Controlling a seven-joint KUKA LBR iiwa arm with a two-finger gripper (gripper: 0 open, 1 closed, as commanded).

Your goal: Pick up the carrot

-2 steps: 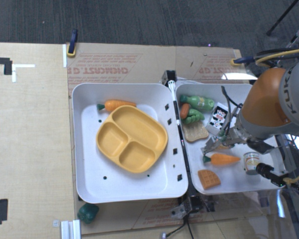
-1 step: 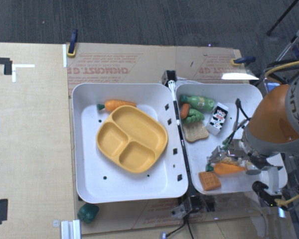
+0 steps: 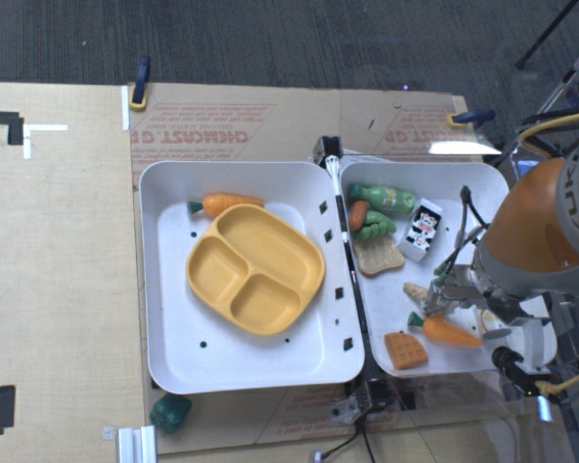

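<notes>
In the camera view I have two carrots to choose from. One carrot (image 3: 234,202) lies in the left bin (image 3: 164,287), at its far side, just beside the rim of the yellow divided plate (image 3: 256,268). The other, the near carrot (image 3: 451,333), lies in the right bin (image 3: 482,177) toward its front, just right of a waffle piece (image 3: 405,349). My gripper (image 3: 442,299) hangs over that right bin, just above the near carrot's leafy end, so I judge this one to be my target.

I cannot tell whether the jaws are open or closed; the wrist hides them from this angle, and nothing shows between them.

To do the step well, I want the jaws centred over the thick middle of the near carrot, not its tapered tip, and turned to close across its width. The waffle piece lies close on one side and a pale scrap (image 3: 416,293) on the other, so I descend straight and avoid sweeping sideways. The toast slice (image 3: 378,256), green vegetables (image 3: 381,201) and small carton (image 3: 423,230) sit farther back, well apart from the grasp.
</notes>
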